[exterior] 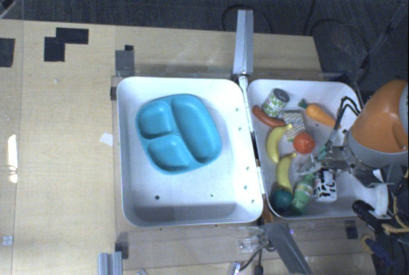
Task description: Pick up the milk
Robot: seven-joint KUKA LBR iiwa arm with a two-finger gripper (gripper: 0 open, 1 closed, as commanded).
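Observation:
The milk [326,188] is a small white carton with black cow patches. It lies near the front of the right bin [342,211], just right of a green bottle [303,192]. My gripper [327,164] hangs directly above the carton's upper end, very close to it, reaching in from the right under the orange band [383,119]. The view does not show the carton between the jaws, and part of its top is hidden by the gripper.
The right bin also holds a can [276,102], a sausage [268,118], a carrot [319,114], a tomato [304,142], two bananas [275,142] and a dark green ball [281,198]. A blue divided plate [179,132] lies in the left bin [192,206].

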